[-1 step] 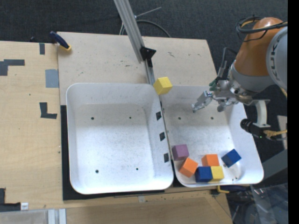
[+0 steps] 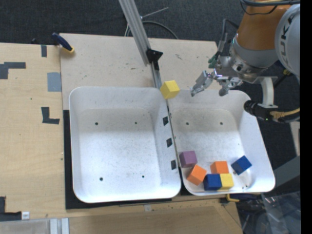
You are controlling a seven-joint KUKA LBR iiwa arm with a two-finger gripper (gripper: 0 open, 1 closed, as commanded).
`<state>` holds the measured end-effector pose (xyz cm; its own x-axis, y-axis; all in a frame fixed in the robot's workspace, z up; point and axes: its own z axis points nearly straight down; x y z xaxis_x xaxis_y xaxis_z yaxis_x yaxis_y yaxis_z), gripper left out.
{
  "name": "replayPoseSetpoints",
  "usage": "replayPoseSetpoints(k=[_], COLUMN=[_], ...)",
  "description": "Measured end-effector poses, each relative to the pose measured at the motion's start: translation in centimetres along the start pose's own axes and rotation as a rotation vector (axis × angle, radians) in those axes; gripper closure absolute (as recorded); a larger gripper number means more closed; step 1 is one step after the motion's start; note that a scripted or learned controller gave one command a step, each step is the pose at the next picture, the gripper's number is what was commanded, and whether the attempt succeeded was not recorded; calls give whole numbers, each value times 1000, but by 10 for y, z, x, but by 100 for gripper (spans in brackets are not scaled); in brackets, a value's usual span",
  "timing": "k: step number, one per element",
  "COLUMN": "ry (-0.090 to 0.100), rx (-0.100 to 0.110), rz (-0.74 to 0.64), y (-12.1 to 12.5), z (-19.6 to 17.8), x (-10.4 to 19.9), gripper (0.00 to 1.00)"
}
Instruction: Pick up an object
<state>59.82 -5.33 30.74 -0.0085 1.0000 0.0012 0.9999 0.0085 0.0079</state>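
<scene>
My gripper (image 2: 212, 87) hangs open above the far edge of the right bin (image 2: 253, 126), with nothing between its fingers. A yellow cube (image 2: 170, 88) rests at the far end of the rim between the two bins, a little to the left of the gripper. Near the right bin's front wall lie several small blocks: a purple one (image 2: 188, 158), two orange ones (image 2: 197, 174) (image 2: 220, 167), two blue ones (image 2: 212, 181) (image 2: 241, 164) and a yellow one (image 2: 226, 180). They sit close together, some touching.
The left bin (image 2: 78, 130) stands beside the right one. A slanted metal rail (image 2: 136, 23) runs from the top down to the bins' shared rim. A blue and yellow tool (image 2: 62, 42) lies on the bench at the far left.
</scene>
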Motion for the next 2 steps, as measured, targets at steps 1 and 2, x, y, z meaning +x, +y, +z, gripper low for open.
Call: replayPoseSetpoints(k=[1,2], ry=[0,-1], rx=[-2,5], rz=[0,6], y=[63,60], z=[-69,-100], x=[55,64], gripper=[0,0])
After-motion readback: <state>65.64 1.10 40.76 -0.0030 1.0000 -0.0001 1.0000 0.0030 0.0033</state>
